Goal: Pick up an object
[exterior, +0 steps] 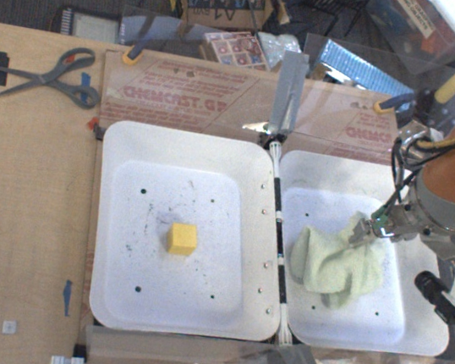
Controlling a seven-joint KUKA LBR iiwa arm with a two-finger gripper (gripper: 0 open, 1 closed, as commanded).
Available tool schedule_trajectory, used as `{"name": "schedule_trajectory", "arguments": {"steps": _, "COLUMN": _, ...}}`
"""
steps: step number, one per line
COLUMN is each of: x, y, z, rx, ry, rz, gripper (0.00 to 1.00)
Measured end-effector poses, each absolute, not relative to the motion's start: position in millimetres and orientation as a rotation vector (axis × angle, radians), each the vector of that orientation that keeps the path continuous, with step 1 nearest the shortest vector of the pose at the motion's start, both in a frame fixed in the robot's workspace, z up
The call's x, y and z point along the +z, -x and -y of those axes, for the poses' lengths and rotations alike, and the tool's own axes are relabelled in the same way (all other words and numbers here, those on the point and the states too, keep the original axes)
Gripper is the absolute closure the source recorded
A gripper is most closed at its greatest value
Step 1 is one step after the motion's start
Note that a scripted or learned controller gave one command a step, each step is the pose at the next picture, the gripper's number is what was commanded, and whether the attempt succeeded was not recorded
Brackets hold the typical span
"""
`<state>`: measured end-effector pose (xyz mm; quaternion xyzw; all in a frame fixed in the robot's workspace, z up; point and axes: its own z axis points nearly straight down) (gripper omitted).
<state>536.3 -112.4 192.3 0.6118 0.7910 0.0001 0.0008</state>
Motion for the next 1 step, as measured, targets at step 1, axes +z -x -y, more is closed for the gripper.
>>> {"name": "schedule_trajectory", "arguments": {"steps": 1, "x": 115.0, "y": -544.4, "z": 148.8, "rx": 0.001, "ry": -1.756, "rz": -2.604, "gripper": 1.0}}
